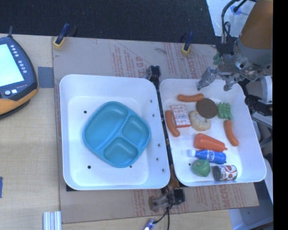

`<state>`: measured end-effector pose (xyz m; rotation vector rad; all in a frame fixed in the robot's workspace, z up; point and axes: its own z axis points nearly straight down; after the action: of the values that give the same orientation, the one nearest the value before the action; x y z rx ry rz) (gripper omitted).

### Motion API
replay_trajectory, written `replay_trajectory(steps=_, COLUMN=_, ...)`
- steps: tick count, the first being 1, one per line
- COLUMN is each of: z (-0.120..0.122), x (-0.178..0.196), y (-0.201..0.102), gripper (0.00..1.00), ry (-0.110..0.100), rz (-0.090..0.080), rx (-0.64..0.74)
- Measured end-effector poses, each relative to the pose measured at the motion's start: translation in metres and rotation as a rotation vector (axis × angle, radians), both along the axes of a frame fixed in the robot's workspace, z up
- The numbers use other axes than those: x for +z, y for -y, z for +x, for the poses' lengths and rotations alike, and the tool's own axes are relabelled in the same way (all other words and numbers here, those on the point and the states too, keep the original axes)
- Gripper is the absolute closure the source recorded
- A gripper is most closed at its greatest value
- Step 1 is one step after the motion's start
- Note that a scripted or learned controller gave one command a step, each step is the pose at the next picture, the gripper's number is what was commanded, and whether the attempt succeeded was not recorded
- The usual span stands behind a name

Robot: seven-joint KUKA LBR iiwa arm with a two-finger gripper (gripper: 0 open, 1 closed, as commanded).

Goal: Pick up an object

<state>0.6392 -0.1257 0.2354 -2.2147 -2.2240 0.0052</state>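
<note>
From the overhead camera we saw the two-finger gripper [217,82] hovering with its fingers spread wide and holding nothing, above the far rim of the right-hand shallow white bin [257,153]. Just beneath it in that bin lay a slim orange-red toy sausage [190,97] beside a round brown disc [207,108]. We judged the sausage light, stiff and slightly slippery, best pinched across its middle.

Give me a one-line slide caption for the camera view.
Open end effector hovers over right bin of toy food; blue tray in left bin.
</note>
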Motion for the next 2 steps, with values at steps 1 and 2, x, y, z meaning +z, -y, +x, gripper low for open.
replay_trajectory(steps=1, z=0.018, x=-0.142, y=-0.004, gripper=0.0, ry=0.003, rz=-0.002, rx=0.004)
replay_trajectory(steps=2, z=0.018, x=-0.131, y=-0.002, gripper=1.0, ry=0.003, rz=-0.004, rx=0.006)
